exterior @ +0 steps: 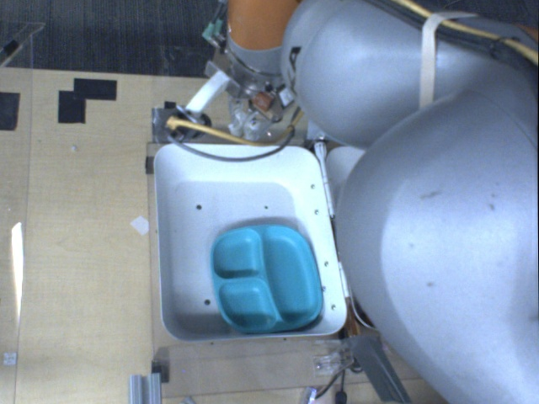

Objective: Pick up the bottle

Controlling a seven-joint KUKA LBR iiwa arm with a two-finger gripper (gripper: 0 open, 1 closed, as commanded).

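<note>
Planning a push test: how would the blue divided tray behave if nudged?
The blue divided tray looks like moulded plastic, so probably stiff and light. It lies flat on a broad base, so it should slide rather than tip. It lies close to the white bin's front wall, likely stopping it soon.

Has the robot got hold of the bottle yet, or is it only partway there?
Hard to call it done. The gripper sits past the far rim of the left white bin, with something clear and glassy, possibly the bottle, at its tip; a firm hold is not visible. Inside the bin lies a blue divided tray. Left to do: show a clear lift.
</note>
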